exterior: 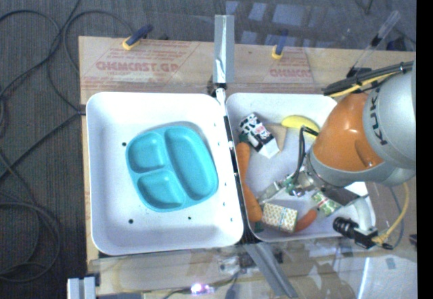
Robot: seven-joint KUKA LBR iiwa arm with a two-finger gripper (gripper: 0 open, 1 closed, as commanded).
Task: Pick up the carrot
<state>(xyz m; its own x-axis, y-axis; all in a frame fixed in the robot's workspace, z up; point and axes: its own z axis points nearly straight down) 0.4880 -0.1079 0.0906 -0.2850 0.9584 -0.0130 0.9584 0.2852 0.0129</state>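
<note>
The carrot (247,186) lay along the left wall of the right bin (238,109), its long axis running from the far side toward the near side of the bench (155,64), tilting slightly rightward at its near end. We found the claw (292,186) low over the middle of that same bin, below the arm's orange band (342,135). We could not tell how the claw was set, since the wrist hid much of it. The carrot sat to the claw's left in the picture, near but apart from it, so we judged the coming move to be a short shift leftward, closing across the carrot's narrow width.

Around the claw, the right bin was crowded: a patterned tan block (279,216) just nearer the viewer, a black-and-white carton (256,132) farther back, a yellow banana-like item (299,122) behind it, and an orange-red item (306,219) beside the block.

The left bin (101,223) held a turquoise divided plate (172,166), well apart from the claw.
</note>
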